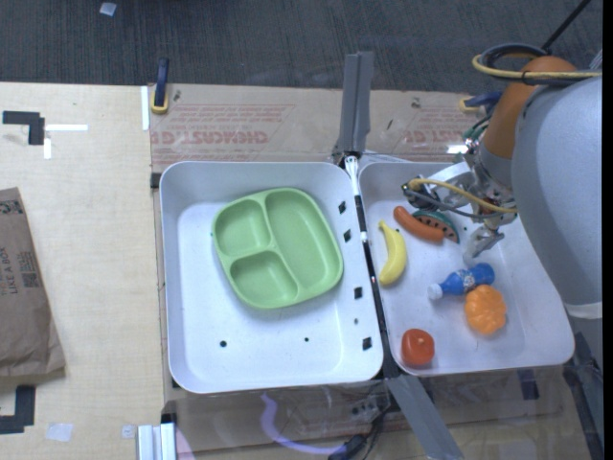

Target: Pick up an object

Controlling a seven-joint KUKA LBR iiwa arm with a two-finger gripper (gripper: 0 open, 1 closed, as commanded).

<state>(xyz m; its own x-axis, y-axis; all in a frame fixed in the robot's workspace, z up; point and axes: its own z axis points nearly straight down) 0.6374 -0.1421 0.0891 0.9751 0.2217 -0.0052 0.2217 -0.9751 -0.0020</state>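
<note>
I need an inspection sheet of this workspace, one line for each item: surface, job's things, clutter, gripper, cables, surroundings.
Surface: two shallow white bins side by side, left bin and right bin, on a bench with brown cardboard behind.
Job's things: in the right bin, a yellow banana, an orange-red hot dog toy, a blue and white bottle, an orange pumpkin-like toy and a red round toy.
Clutter: a green divided plastic plate in the left bin.
Gripper: the gripper hangs over the right bin near the hot dog toy; nothing seen between its fingers.
Cables: yellow and black cables at the wrist.
Surroundings: a brown paper bag at left; dark carpet behind.
</note>
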